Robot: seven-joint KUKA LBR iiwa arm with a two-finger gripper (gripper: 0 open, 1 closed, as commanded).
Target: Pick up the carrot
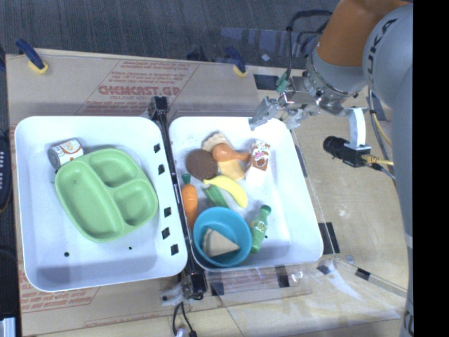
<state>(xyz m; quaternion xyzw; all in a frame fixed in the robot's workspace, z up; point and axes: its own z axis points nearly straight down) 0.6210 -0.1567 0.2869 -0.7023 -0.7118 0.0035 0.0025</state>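
The carrot (189, 201), orange with a green top, lies lengthwise against the left wall of the right bin (298, 209), just left of the blue bowl (222, 236). My gripper (275, 111) hovers over the bin's far right corner, well up and to the right of the carrot, with nothing between its fingers. Its fingers look spread apart.
The right bin also holds a brown round cookie (202, 163), a chicken drumstick (230, 153), a banana (230, 189), a small red-labelled packet (260, 155), a green bottle (259, 227) and a sandwich wedge in the bowl. The left bin (35, 209) holds a green divided tray (105, 192) and a small can (66, 151).
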